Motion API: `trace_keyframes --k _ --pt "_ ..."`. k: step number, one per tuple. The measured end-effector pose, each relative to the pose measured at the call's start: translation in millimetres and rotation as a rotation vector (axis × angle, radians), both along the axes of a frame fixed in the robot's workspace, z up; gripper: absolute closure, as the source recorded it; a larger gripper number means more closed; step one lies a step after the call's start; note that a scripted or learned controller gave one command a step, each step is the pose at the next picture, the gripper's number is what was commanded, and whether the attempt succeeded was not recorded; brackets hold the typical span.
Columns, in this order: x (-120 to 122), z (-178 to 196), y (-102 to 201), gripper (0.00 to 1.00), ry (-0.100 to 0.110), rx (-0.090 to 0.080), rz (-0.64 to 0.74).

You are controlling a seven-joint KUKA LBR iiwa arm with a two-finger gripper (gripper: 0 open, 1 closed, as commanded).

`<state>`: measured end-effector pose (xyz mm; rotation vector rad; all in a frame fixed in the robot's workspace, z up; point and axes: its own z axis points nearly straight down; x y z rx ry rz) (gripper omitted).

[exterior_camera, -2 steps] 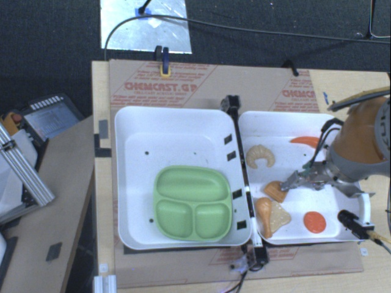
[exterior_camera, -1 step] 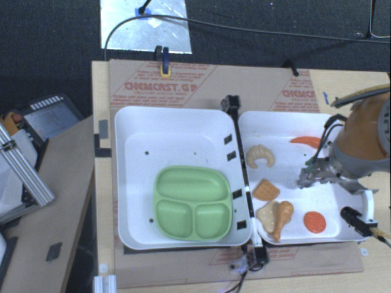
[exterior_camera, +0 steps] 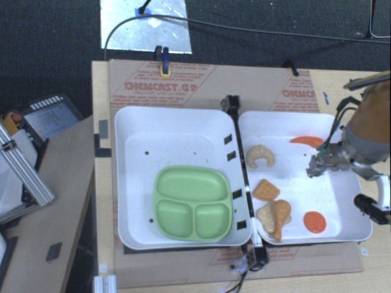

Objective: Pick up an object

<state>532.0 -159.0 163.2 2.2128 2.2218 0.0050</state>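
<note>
Bench seen from above, two white bins side by side. In the right bin we see the gripper low at the frame's right, holding nothing; we cannot tell how it is set. Closest, we judge, is the orange slice, just above it, lying left to right. A croissant sits further left; a red disc lies below. The left bin holds a green divided plate.

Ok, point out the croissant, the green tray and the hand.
croissant (exterior_camera: 260,155), camera view, middle of its curve
green tray (exterior_camera: 183,188), camera view, top compartment
hand (exterior_camera: 313,168), camera view, its tip
</note>
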Motion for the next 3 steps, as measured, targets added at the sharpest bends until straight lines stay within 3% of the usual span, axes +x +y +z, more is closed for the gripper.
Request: trace_keyframes --k 1,3 --pt "1.9 54.2 -0.4 1.00 -0.001 0.000 0.000" --pt "4.0 61.5 112.2 1.00 0.003 0.004 0.006"
